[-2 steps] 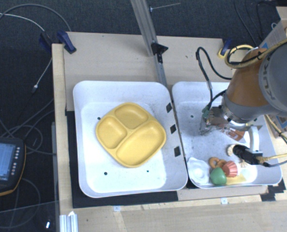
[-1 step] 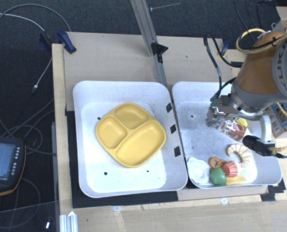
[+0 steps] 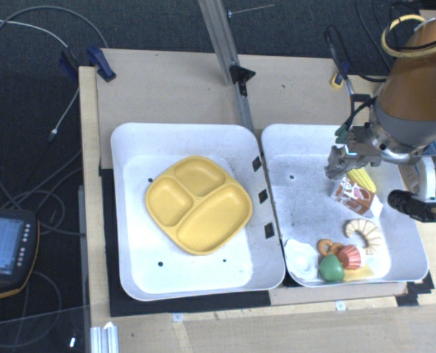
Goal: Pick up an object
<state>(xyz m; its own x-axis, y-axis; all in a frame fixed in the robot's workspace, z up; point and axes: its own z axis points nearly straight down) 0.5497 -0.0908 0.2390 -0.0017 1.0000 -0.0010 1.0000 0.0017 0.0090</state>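
My gripper [image 3: 341, 165] hangs over the right bin [image 3: 306, 197], near its upper right part. Just right of and below it lies a small red-and-white packet with yellow sticks [image 3: 357, 187]; whether they touch is hard to tell. Lower in the same bin lies a frosted donut [image 3: 363, 235]. A cluster of a green ball [image 3: 331, 270], a red piece [image 3: 350, 257] and an orange piece [image 3: 325, 246] sits at the bin's front edge, next to a small white cup [image 3: 301, 258].
The left bin [image 3: 129, 197] holds a yellow divided plate [image 3: 198, 204]. A metal post [image 3: 225, 43] rises at the back between the bins. Black clips [image 3: 262, 195] line the shared rim. A black part [image 3: 412, 204] juts over the right bin's right side.
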